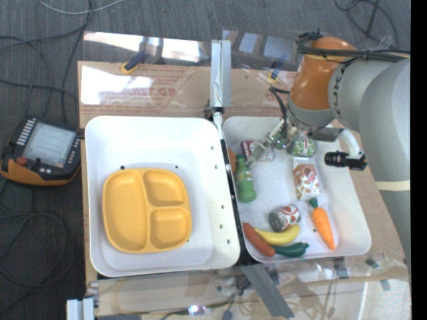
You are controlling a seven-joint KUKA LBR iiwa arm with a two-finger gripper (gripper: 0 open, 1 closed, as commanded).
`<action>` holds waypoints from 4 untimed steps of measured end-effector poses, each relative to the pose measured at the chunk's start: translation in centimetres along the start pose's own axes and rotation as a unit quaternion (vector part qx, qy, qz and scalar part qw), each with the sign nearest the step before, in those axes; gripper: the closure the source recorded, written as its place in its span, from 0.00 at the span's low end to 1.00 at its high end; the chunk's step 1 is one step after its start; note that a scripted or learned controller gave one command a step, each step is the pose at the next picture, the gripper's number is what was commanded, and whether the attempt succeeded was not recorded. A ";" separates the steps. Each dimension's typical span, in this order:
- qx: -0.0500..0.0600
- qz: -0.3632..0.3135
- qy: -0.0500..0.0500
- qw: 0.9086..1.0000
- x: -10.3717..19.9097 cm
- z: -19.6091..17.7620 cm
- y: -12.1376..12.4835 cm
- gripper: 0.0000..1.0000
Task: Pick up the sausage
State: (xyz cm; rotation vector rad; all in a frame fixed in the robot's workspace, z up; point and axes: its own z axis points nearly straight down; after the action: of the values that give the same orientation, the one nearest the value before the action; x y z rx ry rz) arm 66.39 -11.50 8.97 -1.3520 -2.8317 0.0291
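Hovering at the upper part of the right bin (363, 235), the gripper (261, 151) has its fingers parted, holding nothing; sausage (257, 239) lies well apart at lower left of that bin, touching the banana (280, 235); risk: snagging banana or bin wall.
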 end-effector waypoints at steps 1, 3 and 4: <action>-0.011 -0.017 -0.003 1.000 -0.2 0.1 -1.3 0.00; -0.010 -0.181 0.000 0.984 2.5 -3.8 0.5 0.00; -0.009 -0.274 -0.001 0.962 3.1 -2.3 -4.0 0.00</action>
State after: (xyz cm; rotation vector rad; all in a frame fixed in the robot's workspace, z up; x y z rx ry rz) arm 61.39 -11.58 11.35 -0.5264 -3.0978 0.0016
